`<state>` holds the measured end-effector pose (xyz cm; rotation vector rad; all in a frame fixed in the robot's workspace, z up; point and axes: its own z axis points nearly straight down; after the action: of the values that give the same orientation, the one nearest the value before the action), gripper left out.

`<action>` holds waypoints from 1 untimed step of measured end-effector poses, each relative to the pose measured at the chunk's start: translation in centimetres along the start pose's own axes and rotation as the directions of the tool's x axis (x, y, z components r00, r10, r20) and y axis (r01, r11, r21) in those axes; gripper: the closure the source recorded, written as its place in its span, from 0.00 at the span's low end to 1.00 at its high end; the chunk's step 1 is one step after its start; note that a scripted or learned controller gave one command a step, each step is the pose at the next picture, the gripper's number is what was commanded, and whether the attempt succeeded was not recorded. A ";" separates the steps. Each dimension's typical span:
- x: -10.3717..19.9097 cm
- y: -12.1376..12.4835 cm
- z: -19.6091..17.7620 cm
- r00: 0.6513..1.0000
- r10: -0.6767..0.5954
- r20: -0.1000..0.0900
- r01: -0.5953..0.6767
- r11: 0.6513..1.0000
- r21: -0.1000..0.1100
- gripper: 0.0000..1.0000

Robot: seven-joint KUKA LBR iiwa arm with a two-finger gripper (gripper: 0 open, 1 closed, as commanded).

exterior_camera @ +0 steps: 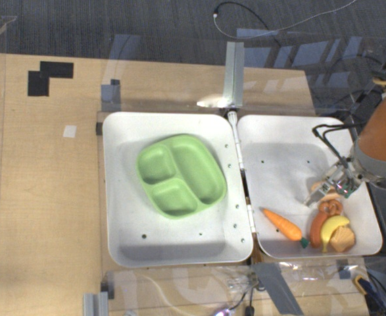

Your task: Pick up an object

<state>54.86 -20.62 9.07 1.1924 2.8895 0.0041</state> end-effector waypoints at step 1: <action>-3.8 4.0 -1.7 0.987 0.159 -0.005 -0.159 0.987 0.004 0.00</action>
<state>60.36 -20.48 10.88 1.4219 2.7910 0.0031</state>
